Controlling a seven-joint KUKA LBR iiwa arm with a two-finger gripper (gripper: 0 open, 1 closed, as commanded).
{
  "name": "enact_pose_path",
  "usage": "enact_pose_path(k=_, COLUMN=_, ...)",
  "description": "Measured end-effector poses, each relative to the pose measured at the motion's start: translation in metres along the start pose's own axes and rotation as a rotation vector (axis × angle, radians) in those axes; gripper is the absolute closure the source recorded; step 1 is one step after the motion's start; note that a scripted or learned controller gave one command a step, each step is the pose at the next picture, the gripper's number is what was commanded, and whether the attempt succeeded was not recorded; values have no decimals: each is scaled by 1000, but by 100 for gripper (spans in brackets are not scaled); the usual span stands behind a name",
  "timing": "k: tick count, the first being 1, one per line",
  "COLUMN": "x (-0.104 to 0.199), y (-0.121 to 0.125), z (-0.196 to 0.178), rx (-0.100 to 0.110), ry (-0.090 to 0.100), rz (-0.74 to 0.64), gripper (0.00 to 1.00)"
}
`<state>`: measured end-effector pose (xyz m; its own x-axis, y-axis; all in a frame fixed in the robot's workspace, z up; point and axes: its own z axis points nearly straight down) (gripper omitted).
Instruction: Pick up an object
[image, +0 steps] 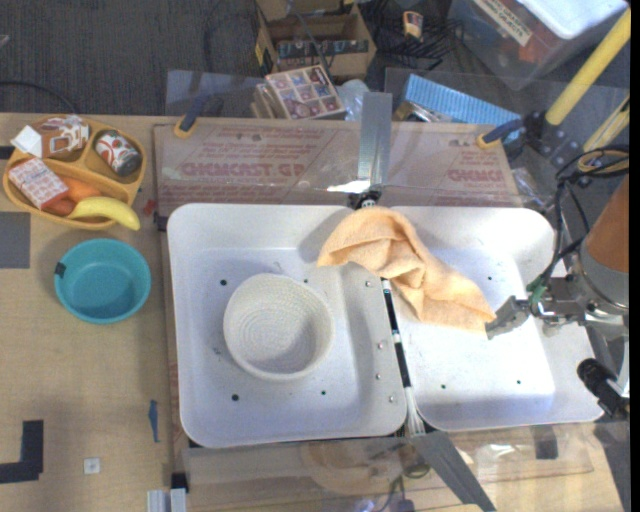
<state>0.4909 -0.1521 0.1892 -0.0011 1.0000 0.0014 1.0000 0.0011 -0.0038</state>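
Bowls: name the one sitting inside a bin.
The white woven bowl, in the left bin. The teal bowl sits on the bench outside the bins, and the yellow compartment dish lies further back.

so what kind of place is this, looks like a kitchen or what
More likely a robot lab test bench than a kitchen: two white bins are fixed side by side on a workbench, a robot arm's end effector reaches in beside an orange cloth, and loose cables clutter the floor behind.

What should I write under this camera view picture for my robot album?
A robot hand reaches toward an orange cloth draped across two white bins, with a white woven bowl sitting in the left one.
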Motion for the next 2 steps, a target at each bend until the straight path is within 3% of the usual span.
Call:
enact_pose_path(k=1, x=6, y=67, z=21, rx=-5, ry=-2, rz=-32, gripper=0)
enact_pose_path(k=2, x=-7, y=74, z=101, rx=-11, ry=-3, rz=-120, gripper=0)
